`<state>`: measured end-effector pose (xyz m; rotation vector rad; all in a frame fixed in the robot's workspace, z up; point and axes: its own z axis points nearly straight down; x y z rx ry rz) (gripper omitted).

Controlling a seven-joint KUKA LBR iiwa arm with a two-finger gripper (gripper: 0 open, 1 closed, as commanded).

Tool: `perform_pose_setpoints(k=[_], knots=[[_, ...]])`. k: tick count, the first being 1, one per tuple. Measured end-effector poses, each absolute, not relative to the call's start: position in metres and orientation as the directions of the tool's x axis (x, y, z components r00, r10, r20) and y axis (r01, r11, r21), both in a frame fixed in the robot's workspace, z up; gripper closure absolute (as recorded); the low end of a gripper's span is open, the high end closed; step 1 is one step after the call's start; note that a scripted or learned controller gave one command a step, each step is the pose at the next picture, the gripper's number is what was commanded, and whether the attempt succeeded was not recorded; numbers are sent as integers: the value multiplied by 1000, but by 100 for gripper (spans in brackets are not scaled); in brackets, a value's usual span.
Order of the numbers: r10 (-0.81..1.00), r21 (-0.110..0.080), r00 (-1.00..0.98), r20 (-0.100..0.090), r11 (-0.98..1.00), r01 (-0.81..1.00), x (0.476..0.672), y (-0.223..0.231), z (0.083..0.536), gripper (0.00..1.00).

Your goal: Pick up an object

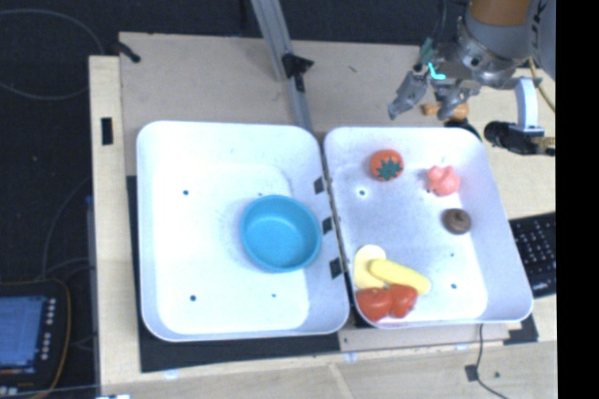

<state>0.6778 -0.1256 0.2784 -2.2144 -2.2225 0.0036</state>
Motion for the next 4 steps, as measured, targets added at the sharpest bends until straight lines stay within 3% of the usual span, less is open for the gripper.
perform_pose_setpoints(k=[1,4], knots=[[1000,2,-4,1,4,1000,679,-126,282,0],[1000,-5,8,-3,-8,1000,673,-133,134,0]])
